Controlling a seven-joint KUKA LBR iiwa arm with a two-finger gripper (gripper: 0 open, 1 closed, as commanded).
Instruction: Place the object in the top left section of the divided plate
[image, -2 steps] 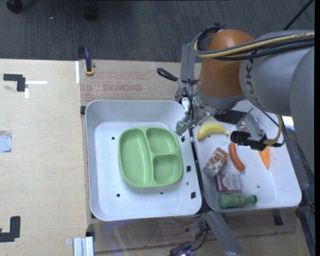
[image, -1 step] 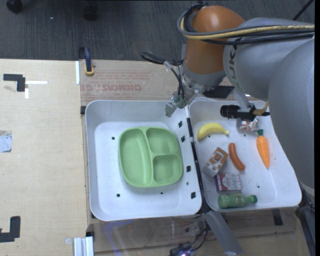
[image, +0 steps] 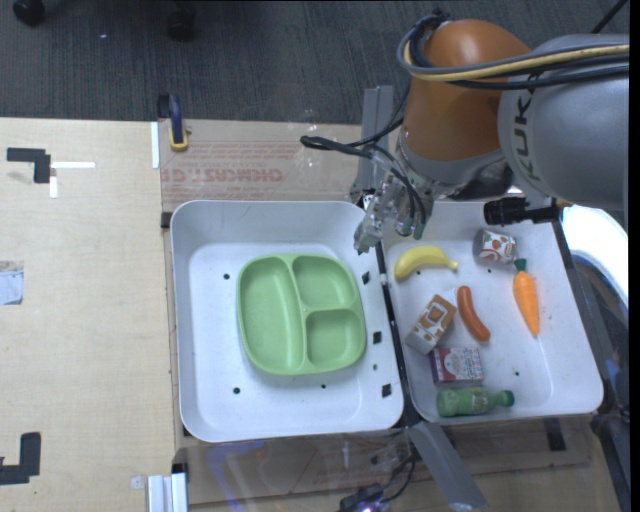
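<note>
- Our tool (image: 385, 215) hangs over the bins' shared wall; we cannot tell its state.
- The banana (image: 424, 261) lies just right below it, ungrasped.
- We grip mid-banana, then carry left to the plate (image: 300, 314).

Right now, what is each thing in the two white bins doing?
Green divided plastic plate: flat in the left bin, nothing on it.
Yellow toy banana: lying in the right bin.
Orange toy carrot: lying flat.
Green plastic bottle: on its side.
Hand: above the bins' divider.
</note>
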